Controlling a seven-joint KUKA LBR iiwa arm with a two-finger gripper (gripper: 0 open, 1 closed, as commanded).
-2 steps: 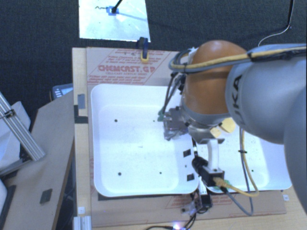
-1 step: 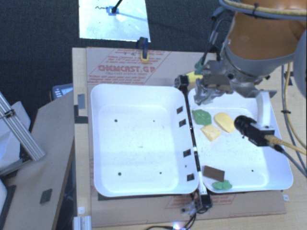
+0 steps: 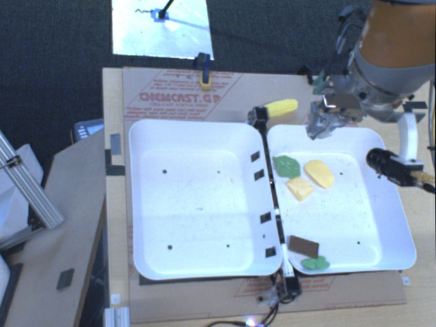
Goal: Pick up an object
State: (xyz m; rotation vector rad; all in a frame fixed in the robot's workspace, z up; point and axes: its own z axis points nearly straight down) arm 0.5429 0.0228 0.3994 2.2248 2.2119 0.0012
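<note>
The grey arm with its orange band (image 3: 395, 19) comes in from the right and hangs over the far edge of the right-hand shallow white bin (image 3: 381, 251). Its end effector (image 3: 320, 125) points down near that bin's back rim, above the bin floor and apart from everything lying in it. From where I stand I cannot tell how its tips are set; they blur into one dark metallic shape, and nothing shows between them.

In the right bin, a flat green leaf-shaped piece (image 3: 287, 166) lies close to the divider between the bins. Just beside it sits a rounded yellow lump (image 3: 319, 174), and touching that lump's near side is a pale yellow wedge-shaped block (image 3: 300, 189). These three form a small cluster in the middle-left of the bin, a little nearer than the end effector. Well apart from them, at the near left corner, a dark brown rectangular block (image 3: 303, 245) rests beside a small green crumpled piece (image 3: 315, 263) against the front rim.

The left-hand white bin (image 3: 150, 142) sits alongside, sharing the clipped seam. Both bins rest on a light brown board printed with red lettering (image 3: 177, 94) on the desk. Behind the bins, near the seam, a yellow-handled tool (image 3: 279, 107) lies on the board.
</note>
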